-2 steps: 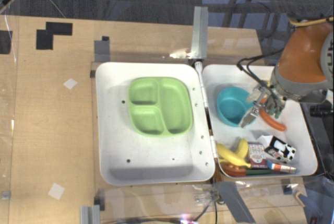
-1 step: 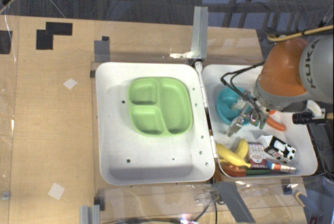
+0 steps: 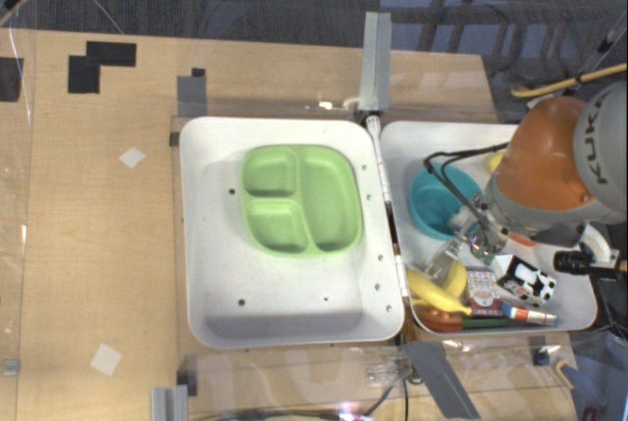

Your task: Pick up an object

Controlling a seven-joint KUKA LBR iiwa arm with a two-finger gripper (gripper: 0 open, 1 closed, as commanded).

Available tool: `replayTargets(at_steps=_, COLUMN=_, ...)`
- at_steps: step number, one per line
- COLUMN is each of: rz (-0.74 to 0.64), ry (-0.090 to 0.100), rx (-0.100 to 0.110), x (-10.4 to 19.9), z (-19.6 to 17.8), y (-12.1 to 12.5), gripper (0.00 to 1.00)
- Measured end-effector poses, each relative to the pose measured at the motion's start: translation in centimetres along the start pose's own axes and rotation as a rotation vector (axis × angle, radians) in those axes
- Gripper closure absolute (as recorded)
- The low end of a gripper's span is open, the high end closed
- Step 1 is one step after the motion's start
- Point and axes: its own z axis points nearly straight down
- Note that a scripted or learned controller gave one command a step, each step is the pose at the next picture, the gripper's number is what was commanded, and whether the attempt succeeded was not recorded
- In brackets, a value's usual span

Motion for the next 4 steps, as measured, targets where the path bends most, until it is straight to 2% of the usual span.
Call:
replayTargets(at_steps=1, rz=-0.008, ry=-0.028, rx=-0.015, x=-0.7, z=-2.0, y=0.6, gripper=1.00)
replayTargets(at_steps=2, rz=-0.007, ry=-0.015, rx=-0.008, x=-0.4, z=-1.4, y=0.4, gripper=0.00)
replayTargets(at_steps=3, rz=0.076, ry=0.002, rx=0.003, x=1.2, z=-0.1, y=0.6, gripper=0.00)
replayTargets(at_steps=4, rz=0.069, ry=-0.023, rx=-0.012, x=0.5, z=-1.9, y=1.2, gripper=1.00)
